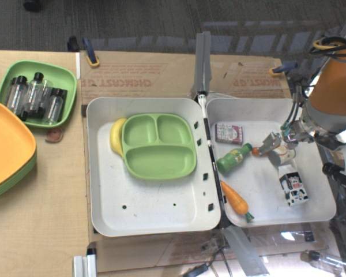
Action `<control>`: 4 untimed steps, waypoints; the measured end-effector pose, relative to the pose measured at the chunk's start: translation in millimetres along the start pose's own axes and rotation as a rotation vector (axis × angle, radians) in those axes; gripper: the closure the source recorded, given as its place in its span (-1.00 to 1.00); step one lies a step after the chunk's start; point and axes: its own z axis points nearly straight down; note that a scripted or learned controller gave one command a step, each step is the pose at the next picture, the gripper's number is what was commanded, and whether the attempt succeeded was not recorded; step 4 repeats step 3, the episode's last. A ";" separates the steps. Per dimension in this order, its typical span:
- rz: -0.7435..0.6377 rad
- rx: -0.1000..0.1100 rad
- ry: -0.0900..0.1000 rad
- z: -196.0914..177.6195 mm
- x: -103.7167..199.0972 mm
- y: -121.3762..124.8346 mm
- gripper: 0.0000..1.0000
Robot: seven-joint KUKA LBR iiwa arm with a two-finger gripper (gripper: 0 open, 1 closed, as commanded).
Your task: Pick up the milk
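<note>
The milk is a small white carton with black patches. It lies on its side near the front right of the right bin. My gripper hangs over the middle of that bin, up and to the left of the milk and clearly apart from it. Its two grey fingers stand open with nothing between them, pointing toward the orange cap of a green bottle.
A maroon box lies at the back of the right bin and a carrot at its front left. The left bin holds a green divided plate over a yellow banana. Orange plates sit at far left.
</note>
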 end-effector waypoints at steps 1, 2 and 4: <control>0.011 0.001 0.005 66.4 -44.8 -64.9 -1.00; 0.015 0.002 0.003 58.1 -45.9 -65.6 1.00; 0.073 -0.001 -0.001 -20.1 -32.7 -8.1 1.00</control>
